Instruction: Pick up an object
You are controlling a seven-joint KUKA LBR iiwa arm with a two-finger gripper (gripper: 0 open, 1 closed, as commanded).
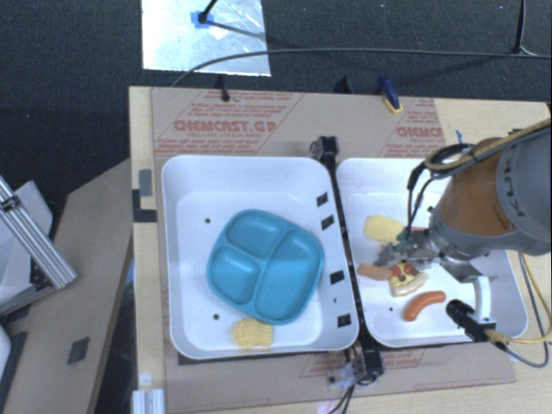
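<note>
Toy food is lying scattered in the right bin (362,231): a yellow piece (381,228) far left, a pizza slice (404,278) in the middle, a small sausage (374,272) touching its left side, and an orange hot dog (423,304) nearer. The gripper (407,250) is hovering low just above the pizza slice, its state impossible to tell. A blue divided plate (264,266) and a yellow corn piece (252,334) are sitting in the left bin (185,231). Judging the crowding, centring on one item would be helping avoid nudging neighbours.
</note>
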